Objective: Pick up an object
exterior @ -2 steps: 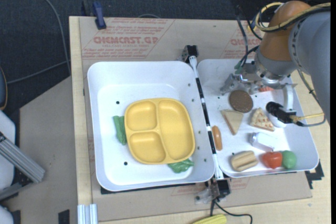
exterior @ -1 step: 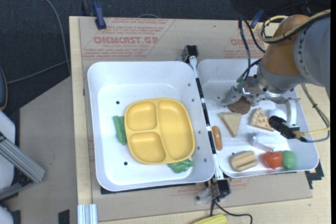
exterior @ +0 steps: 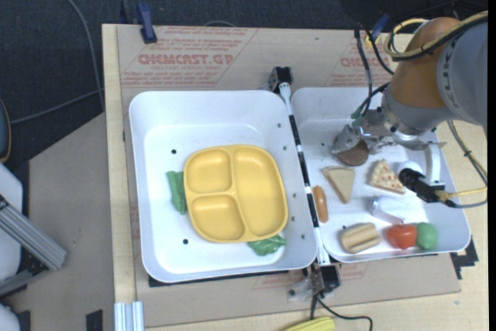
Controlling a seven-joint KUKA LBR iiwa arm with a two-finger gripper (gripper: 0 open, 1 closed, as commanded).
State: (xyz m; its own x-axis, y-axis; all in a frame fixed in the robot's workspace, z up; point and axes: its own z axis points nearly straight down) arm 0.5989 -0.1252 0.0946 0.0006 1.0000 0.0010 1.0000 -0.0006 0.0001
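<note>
I see the claw [exterior: 358, 137] low in the right bin [exterior: 457, 232], at its far end, right over a brown patty [exterior: 353, 155]; whether it is spread or pinching I cannot tell from up here. The arm [exterior: 434, 81] comes in from the right, orange band above the wrist.

Just nearer to me than the patty lie a tan wedge [exterior: 339, 182] and a pizza slice [exterior: 385, 177] (both flat on the bin floor), with a hot dog [exterior: 320, 204] along the bin's left wall. At the near end sit a bun [exterior: 359, 236], a tomato [exterior: 402, 236] and a green piece [exterior: 427, 235], the last two touching.

The left bin [exterior: 155, 167] holds a yellow tray [exterior: 235, 191], with green leaves [exterior: 177, 191] sticking out from under its left edge and near corner. Both bins rest on the table [exterior: 116, 128].
</note>
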